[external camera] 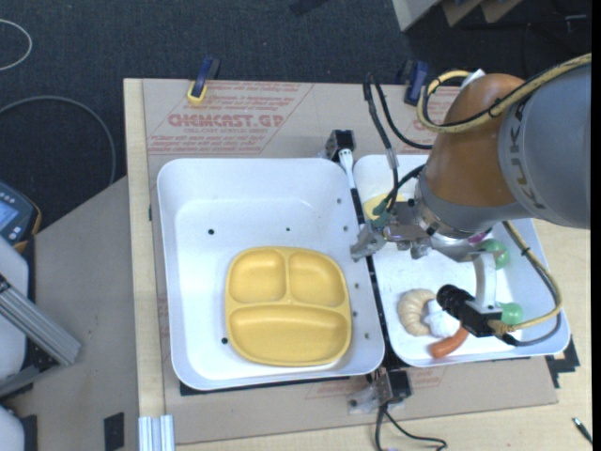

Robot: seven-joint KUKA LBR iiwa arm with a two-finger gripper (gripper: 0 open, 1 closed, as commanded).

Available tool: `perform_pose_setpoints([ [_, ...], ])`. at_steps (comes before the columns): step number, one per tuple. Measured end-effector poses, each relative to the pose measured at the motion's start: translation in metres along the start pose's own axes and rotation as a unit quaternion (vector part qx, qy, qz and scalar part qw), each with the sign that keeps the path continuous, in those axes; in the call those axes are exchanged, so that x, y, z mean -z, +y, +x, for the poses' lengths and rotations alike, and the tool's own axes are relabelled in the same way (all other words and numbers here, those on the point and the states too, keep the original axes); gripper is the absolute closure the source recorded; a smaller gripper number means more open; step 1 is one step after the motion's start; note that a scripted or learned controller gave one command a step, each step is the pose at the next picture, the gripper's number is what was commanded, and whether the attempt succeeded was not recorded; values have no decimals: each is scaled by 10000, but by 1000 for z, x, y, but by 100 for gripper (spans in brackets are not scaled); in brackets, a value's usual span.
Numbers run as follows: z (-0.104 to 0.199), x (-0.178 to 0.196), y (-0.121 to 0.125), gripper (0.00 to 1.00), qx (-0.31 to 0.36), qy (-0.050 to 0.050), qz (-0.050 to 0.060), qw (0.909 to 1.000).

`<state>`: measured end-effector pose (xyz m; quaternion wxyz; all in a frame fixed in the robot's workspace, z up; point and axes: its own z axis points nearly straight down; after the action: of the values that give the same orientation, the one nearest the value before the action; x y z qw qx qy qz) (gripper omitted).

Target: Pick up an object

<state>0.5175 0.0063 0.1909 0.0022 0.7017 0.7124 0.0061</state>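
Yellow divided plate [286,305] in left bin [188,205]; tool [404,238] state unclear

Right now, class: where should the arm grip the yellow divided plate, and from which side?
Probably the yellow divided plate is best taken by its raised rim at the left edge, coming from above. It lies flat in the left bin, too wide to span, with bare bin floor on that side.
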Motion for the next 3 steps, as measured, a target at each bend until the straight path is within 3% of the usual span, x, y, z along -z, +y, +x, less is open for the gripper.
perform_pose_setpoints([
  [1, -9, 4, -2, 100, -71, -28, 45, 10000],
  [2, 50, 119, -36, 100, -30, -5, 1, 10000],
  [3, 56, 283, -33, 100, -58, -7, -49, 10000],
])
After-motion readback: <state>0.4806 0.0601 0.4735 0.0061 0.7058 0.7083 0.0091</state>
